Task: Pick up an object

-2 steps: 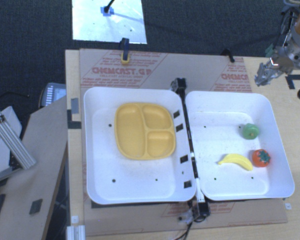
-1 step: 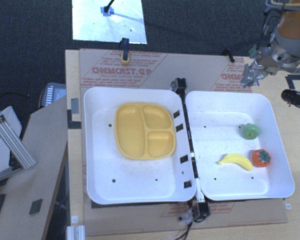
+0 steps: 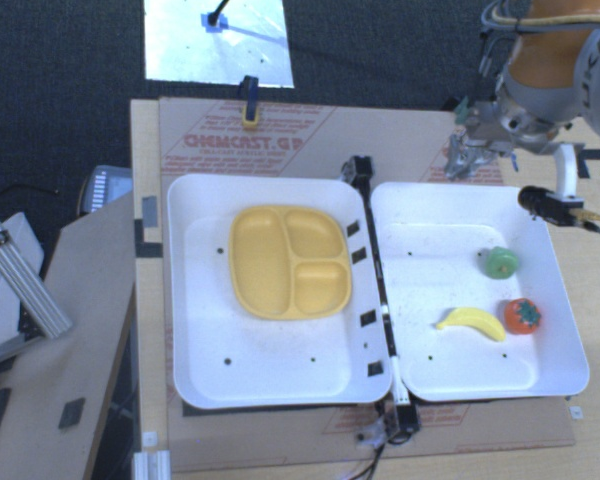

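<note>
Camera view, looking down at a slant on two white bins side by side.

At left, the left bin [image 3: 202, 368], holding a yellow divided plate [image 3: 285, 263] lying flat near its middle, well apart from everything else.

To its right, the right bin [image 3: 450, 373], holding three small toy foods, any of them fit to pick: a yellow banana [image 3: 472, 322] lying flat on the floor towards the near side; a green round piece [image 3: 500, 262] further back and to the right; a red-orange round piece [image 3: 522, 315] just beside the banana's right tip, perhaps touching it, too close to say.

Above the back rim of that bin, the gripper [image 3: 468, 156], hanging raised over the cardboard behind the rim, well apart from all three toys and holding nothing. Open or closed: cannot tell at this size. At far right, the grey arm with its orange band.

Risks from here, as a judgement:
- Coming straight down where it hangs now would likely strike the rim or the cardboard, not a toy.
- Reaching for the banana may nudge the red-orange piece or close on both, given how near they lie.
- Closing on either round piece off-centre could squeeze it out sideways and send it rolling.
- Grasping the flat, curved banana across its length could let it slip free.
- Reaching near the right wall may leave too little room on that side.
</note>
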`<state>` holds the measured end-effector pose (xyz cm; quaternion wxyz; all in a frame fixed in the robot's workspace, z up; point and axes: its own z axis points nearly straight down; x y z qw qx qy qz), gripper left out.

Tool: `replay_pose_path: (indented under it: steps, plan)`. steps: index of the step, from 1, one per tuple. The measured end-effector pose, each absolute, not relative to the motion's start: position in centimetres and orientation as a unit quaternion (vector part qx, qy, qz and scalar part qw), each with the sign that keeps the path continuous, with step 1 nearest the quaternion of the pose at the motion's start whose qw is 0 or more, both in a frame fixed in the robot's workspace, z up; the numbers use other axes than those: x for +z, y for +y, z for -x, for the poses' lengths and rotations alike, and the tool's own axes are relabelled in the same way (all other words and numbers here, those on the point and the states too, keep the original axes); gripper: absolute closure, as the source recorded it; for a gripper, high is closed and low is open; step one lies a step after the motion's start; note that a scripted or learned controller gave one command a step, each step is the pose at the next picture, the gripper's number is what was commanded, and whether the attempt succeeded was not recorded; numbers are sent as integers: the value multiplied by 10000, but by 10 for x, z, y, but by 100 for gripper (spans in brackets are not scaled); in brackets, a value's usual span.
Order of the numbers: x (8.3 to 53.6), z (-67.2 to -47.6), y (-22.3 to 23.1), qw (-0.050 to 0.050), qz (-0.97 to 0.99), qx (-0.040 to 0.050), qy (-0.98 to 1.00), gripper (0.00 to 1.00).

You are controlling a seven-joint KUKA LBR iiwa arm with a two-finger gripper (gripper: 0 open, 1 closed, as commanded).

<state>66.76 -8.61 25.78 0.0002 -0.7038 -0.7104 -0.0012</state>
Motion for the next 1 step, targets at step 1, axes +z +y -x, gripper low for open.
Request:
replay_pose_path:
  steps: [1]
  plan:
    - [241,-665,-36,1,7038,-12,-7104,100]
